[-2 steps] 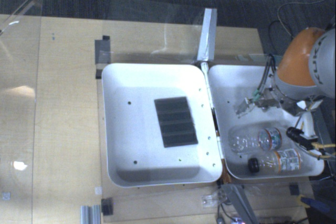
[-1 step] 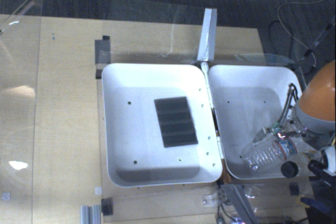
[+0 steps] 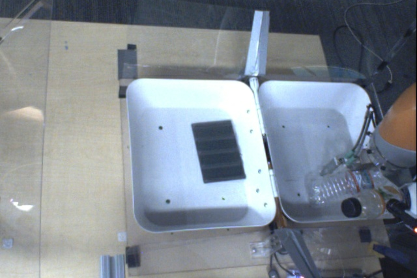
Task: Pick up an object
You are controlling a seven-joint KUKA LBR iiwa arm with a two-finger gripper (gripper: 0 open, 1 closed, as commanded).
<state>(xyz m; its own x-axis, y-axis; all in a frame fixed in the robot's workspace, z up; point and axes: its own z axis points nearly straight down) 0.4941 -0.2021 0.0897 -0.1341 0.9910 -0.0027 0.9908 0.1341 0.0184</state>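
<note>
Main risk here, in my judgement: the clear plastic bottle is smooth, round and light, so it can roll or slip out sideways when the gripper squeezes, esp. if the grasp lands off-centre. The bottle lies on its side in the right bin, in the near corner on the arm's side, close to the bin's wall. That wall leaves little room, so the gripper may hit the rim, or push the bottle against it instead of taking it. A transparent obj. is also hard to locate exactly, so the program may aim a bit wrong. The gripper is low in the same corner, just above or touching the bottle; I cannot tell which, b/c clear plastic and gripper parts overlap there. Whether it is open or closed I cannot tell either, and nothing shows the bottle gripped, so I do not count it as held. The other obj., a dark ribbed slab, lies flat in the middle of the left bin, well apart from the gripper.
</note>
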